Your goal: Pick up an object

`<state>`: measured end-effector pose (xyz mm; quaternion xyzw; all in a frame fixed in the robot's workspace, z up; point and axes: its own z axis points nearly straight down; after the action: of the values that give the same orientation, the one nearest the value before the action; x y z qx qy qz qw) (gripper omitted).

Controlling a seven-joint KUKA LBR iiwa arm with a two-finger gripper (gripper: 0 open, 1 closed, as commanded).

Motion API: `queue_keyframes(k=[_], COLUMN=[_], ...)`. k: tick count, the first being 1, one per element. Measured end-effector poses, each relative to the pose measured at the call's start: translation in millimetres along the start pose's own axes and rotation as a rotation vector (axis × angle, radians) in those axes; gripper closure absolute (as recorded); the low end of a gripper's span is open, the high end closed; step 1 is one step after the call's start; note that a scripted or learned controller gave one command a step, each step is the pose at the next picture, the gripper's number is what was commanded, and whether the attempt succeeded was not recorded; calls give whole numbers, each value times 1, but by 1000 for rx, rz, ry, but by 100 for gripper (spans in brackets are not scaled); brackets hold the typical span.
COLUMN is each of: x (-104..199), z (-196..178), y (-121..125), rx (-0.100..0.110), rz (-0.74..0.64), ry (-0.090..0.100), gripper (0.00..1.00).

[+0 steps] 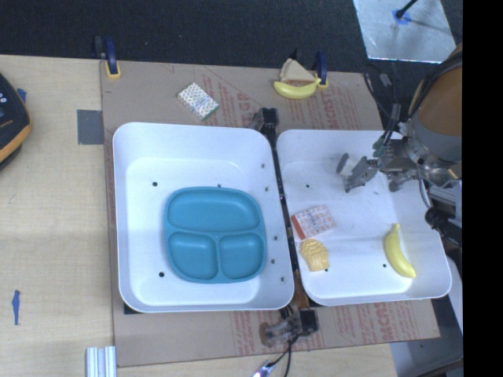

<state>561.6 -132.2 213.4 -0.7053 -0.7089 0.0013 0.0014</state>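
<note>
Nearest the camera, a yellow banana point(399, 252) lies in the right bin's point(369, 295) front right corner: light, smooth, probably stiff plastic, best pinched across its middle. Beside it sit a yellow pastry point(313, 254) and a packet point(314, 221). My end effector point(354, 176) hangs spread and unloaded at the back. The left bin point(141, 144) holds a blue tray point(214, 233).

A yellow banana point(398, 251) lies flat in the right bin point(369, 293), near its front-right corner, seemingly untouched.

Left bin point(126, 210): blue three-compartment tray point(214, 234). On bench behind bins: patterned packet point(197, 100), second banana point(295, 89) beside blue clamp point(321, 67). Yellow-black device point(11, 120) at left edge.
</note>
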Motion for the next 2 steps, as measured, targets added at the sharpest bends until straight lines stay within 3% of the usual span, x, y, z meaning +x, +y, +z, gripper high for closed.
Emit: queue_keyframes(k=[1, 2], x=[-81, -79], z=[77, 83], y=[-8, -52], rx=[1, 0], rz=[1, -1], ry=[-2, -1], gripper=[0, 0])
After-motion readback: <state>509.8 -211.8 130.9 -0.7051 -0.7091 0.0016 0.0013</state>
